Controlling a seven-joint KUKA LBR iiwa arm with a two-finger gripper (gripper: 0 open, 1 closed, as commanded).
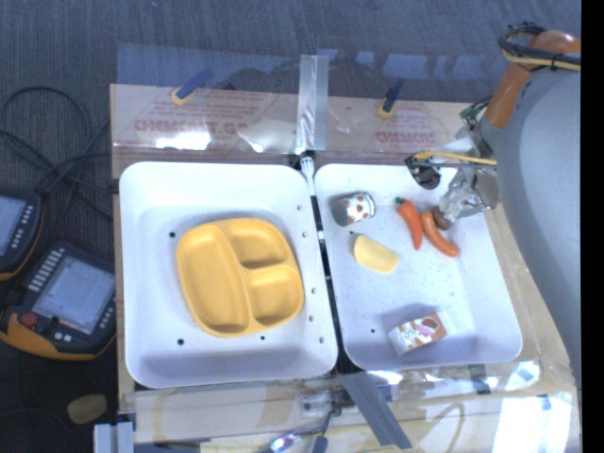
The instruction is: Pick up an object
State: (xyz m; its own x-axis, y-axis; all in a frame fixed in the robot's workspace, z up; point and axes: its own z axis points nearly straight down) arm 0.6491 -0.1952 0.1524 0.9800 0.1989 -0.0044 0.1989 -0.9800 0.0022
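Observation:
The right bin (491, 343) holds several small objects. A small red and white can (356, 208) lies near its top left. Below that sits a pale yellow wedge (376, 254). Two orange carrots lie side by side, one thin (410, 223) and one thicker (441, 235). A small brown and white carton (417, 332) rests near the front. My gripper (457, 199) hangs at the bin's upper right, just above the top end of the thicker carrot. Nothing is visibly held in it.
The left bin (142, 253) holds a yellow divided plate (241, 274). A metal divider post (311, 102) stands behind the seam between the bins. The grey arm body (547, 187) covers the right bin's right side. Pendant devices (57, 295) lie on the floor to the left.

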